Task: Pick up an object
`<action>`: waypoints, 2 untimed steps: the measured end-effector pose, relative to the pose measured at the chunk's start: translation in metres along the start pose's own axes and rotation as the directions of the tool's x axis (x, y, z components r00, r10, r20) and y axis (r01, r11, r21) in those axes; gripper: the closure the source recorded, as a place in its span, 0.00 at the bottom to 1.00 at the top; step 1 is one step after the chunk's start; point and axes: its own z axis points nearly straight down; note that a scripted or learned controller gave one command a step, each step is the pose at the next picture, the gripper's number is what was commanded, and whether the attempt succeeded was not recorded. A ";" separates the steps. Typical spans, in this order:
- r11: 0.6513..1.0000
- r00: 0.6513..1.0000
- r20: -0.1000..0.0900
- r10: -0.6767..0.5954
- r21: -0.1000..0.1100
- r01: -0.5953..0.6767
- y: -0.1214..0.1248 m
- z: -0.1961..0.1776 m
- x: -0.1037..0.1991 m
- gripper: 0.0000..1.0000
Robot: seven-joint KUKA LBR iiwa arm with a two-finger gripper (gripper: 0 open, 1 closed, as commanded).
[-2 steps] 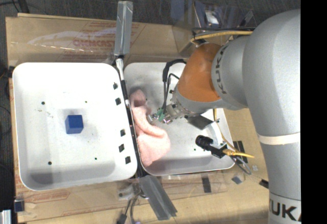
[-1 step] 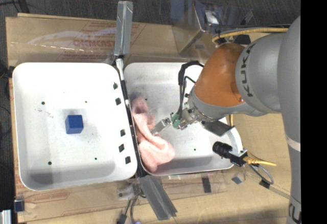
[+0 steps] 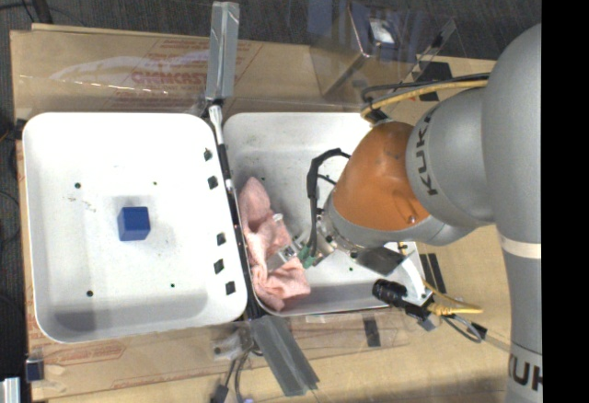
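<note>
Lower centre of frame: gripper (image 3: 304, 254) down against the crumpled pink cloth (image 3: 267, 245) in the right-hand white bin (image 3: 276, 130).
Cannot tell its state. Risk, I judge: soft folds slip free on lift; small blue cube (image 3: 134, 223) lies well apart in the left-hand white bin (image 3: 55, 153).

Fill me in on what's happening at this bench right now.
A grey KUKA arm reaches in from the right, down into the right-hand bin. Its gripper sits at a crumpled pink cloth lying along that bin's left wall. Whether the cloth is actually gripped can't be told from this angle. The left bin holds a small blue cube, untouched.
</note>
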 end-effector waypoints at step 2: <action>0.982 0.982 -0.001 0.186 0.005 -0.186 0.056 -0.127 -0.011 1.00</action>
